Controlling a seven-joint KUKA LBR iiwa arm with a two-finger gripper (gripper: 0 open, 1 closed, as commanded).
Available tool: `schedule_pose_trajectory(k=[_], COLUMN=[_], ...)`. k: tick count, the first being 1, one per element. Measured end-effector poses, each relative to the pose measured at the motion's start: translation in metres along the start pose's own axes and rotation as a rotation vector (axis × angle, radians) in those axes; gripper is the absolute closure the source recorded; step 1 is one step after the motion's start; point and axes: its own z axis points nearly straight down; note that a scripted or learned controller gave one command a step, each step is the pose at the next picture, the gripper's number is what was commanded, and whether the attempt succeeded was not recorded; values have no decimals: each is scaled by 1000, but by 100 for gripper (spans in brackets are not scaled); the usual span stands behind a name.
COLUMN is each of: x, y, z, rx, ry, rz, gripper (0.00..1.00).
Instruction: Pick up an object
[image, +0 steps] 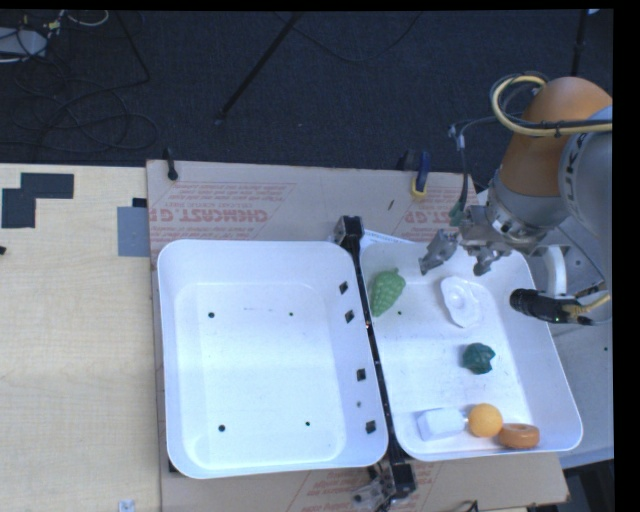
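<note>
My gripper (462, 257) hangs over the back of the right bin (545, 345), its two grey fingers spread apart with nothing between them. Just below it lies a white rounded object (460, 301). A light green lumpy object (386, 291) rests near the bin's left wall. Further forward sit a dark green object (479, 357), a white block (439, 423), an orange ball (485, 420) and an orange ring-like piece (519, 436) at the front right corner.
The left bin (180, 330) stands beside the right one, divided from it by a black bar (362, 330). Both rest on cardboard (250, 205) on a pale wooden bench (70, 350).
</note>
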Motion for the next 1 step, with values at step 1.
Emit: schedule_pose_trajectory(k=[1], x=[-90], y=[-6], z=[98], rx=[9], ry=[3], rz=[-1], gripper=[0])
